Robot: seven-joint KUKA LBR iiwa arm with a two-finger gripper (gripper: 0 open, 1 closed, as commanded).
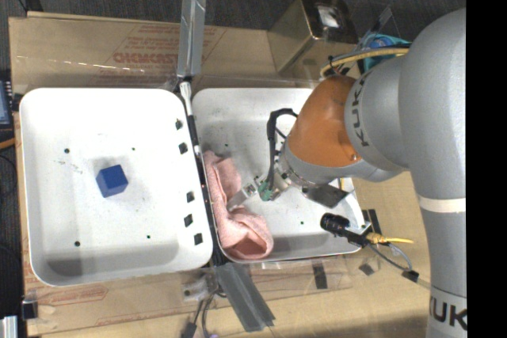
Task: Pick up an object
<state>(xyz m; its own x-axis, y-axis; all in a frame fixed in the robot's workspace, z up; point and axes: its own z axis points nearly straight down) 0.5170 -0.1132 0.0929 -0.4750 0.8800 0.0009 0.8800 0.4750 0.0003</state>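
The pink cloth (pixel 235 210) lies along the right bin's (pixel 238 103) left wall, toward its near corner. The gripper (pixel 265 190) is low just beside it; whether it grips anything I cannot tell, so nothing looks picked up yet. A blue cube (pixel 112 180) sits mid-floor in the left bin (pixel 47 103).

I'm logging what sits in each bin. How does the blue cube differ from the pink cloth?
The blue cube is small, rigid and sharp-edged; the pink cloth is larger, soft and crumpled. The cube sits alone near the middle of the left bin; the cloth lies against the left wall of the right bin, with the gripper just beside it. Both rest on a bin floor, neither lifted.
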